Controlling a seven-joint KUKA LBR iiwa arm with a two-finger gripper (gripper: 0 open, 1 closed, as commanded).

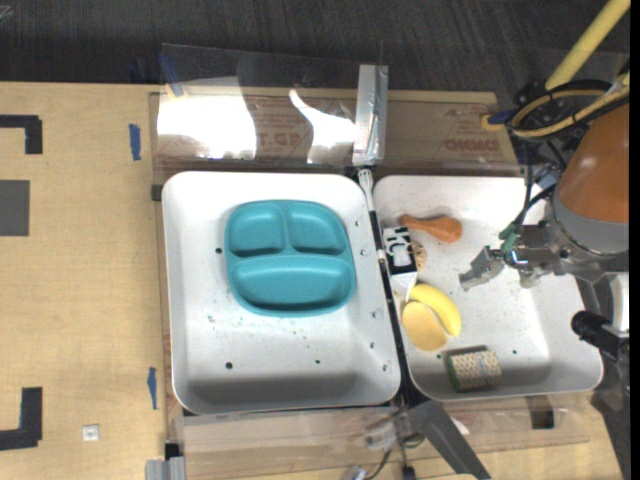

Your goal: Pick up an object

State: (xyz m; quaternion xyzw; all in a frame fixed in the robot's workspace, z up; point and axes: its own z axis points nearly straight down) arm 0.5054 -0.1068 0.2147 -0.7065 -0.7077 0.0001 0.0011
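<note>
Camera view, looking down at a slant on two white bins set side by side on a tan surface (80,298). The left bin (200,368) carries a teal divided plate (290,256) lying flat near its middle. The right bin (560,363) holds four things along its left half: an orange drumstick-shaped toy (435,227) toward the far wall, a small black-and-white item (399,250) against the dividing wall, a yellow ball-like object (431,317) just below it, and a small speckled block with a green edge (473,368) near the front wall. My arm, with its orange band (603,173), enters from the right, and my gripper (478,270) hangs over the bare middle of the right bin, apart from every object, with the yellow one nearest. My fingers carry nothing; whether they stand wide or narrow I cannot tell. Clear plastic sheeting (265,118) lies behind the bins.
</note>
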